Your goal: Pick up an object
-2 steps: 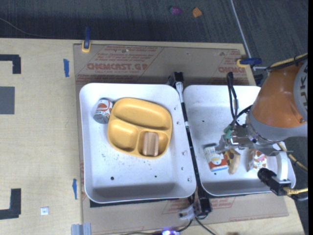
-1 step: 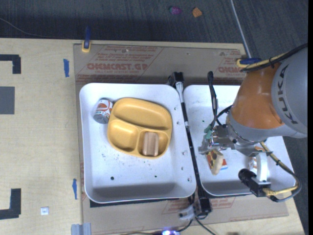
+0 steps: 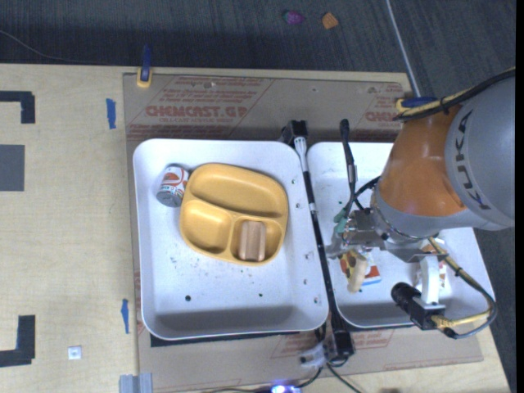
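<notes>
Object: pale cream stick-like piece point(image 3: 355, 277) with red-and-white bits beside it, lying in the right bin point(image 3: 467, 301) | Gripper point(image 3: 354, 248) right over it, too cluttered to tell whether it grips | Left bin point(image 3: 155, 285): yellow divided tray point(image 3: 214, 199) holding a tan block point(image 3: 250, 241), small can point(image 3: 171, 185) at the tray's upper-left corner

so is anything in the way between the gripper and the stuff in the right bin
Nothing visible stands between them. The gripper is low in the right bin, right over the small items lying there, with no other object in between. The yellow divided tray and the can sit in the left bin, past the divider.
</notes>
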